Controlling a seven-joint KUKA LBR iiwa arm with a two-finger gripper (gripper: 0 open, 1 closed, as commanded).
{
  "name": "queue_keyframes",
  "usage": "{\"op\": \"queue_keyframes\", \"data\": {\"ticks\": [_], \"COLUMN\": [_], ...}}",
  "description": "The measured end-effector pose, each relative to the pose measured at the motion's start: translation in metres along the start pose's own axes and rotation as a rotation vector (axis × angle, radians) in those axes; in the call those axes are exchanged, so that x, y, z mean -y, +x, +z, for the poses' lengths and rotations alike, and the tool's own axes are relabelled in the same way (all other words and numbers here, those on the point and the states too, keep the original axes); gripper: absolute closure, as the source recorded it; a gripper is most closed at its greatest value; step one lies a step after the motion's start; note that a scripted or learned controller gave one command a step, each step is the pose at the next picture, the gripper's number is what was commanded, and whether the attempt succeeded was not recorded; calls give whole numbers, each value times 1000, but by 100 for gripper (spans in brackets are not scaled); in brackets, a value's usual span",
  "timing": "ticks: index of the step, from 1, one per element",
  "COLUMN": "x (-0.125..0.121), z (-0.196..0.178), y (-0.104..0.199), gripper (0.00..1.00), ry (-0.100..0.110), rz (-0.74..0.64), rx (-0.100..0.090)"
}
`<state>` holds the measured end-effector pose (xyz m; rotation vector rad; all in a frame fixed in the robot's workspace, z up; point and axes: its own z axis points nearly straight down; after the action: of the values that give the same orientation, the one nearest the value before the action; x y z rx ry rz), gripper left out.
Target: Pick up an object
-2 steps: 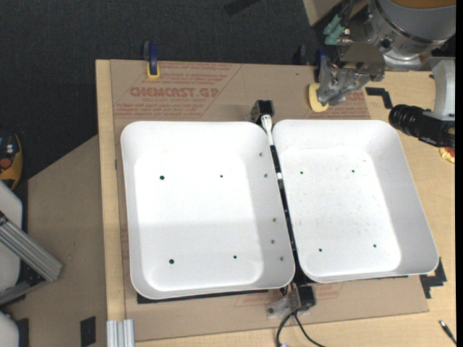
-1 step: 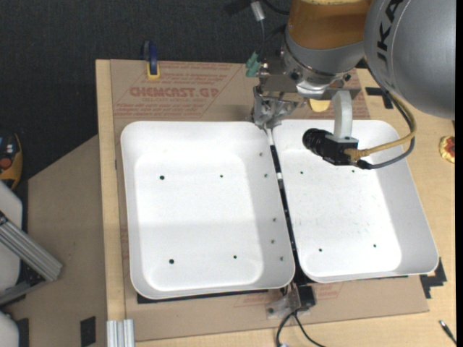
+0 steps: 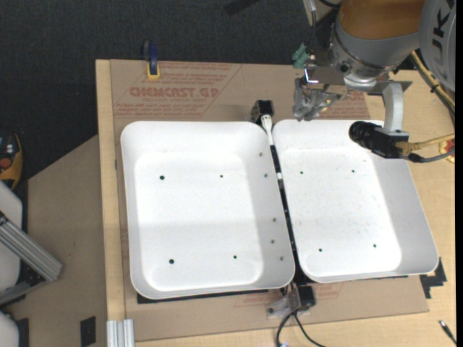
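Observation:
My gripper [image 3: 312, 105] hangs over the far edge of the right white bin [image 3: 405, 215], near its back left corner. The grey wrist with its orange band [image 3: 376, 9] rises above it at the top right. The gripper's tip is small and blurred against the cardboard, so I cannot make out whether anything is in it. The left white bin [image 3: 137, 215] lies beside the right one, away from the gripper. Only small dark dots mark the floors of both bins.
A black cylinder [image 3: 372, 137] on a bracket juts from the arm over the right bin's back edge. Black clips [image 3: 262, 110] [image 3: 300, 297] sit at the seam between the bins. A blue clamp [image 3: 150, 53] holds the cardboard base at the back left.

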<state>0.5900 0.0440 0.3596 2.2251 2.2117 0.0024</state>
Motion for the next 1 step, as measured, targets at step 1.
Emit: {"op": "queue_keyframes", "data": {"ticks": [1], "x": [-19], "z": [71], "y": [21], "gripper": [100], "ry": [12], "rz": [-8], "rx": [-2]}}
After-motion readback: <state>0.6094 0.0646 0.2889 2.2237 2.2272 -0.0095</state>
